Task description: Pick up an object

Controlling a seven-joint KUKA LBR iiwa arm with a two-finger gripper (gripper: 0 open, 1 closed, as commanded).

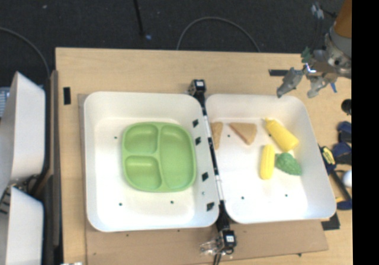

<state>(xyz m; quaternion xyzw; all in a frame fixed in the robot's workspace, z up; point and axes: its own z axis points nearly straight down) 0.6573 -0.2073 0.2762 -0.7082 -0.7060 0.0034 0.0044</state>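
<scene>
The tool (303, 82) is hovering with fingers spread and gripping nothing, above the right bin's (308, 207) far edge; two yellow pieces (280, 134), a green piece (288, 164) are lying below-left of it

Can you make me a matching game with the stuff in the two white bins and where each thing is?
Things:
1. green divided plate
2. green leafy toy
3. tan wedge
4. gripper

Places:
A. above the right bin's far corner
B. in the left bin
C. right bin, just right of the lower yellow piece
D. right bin, left of the upper yellow piece

Pairs: 1-B, 2-C, 3-D, 4-A
</scene>
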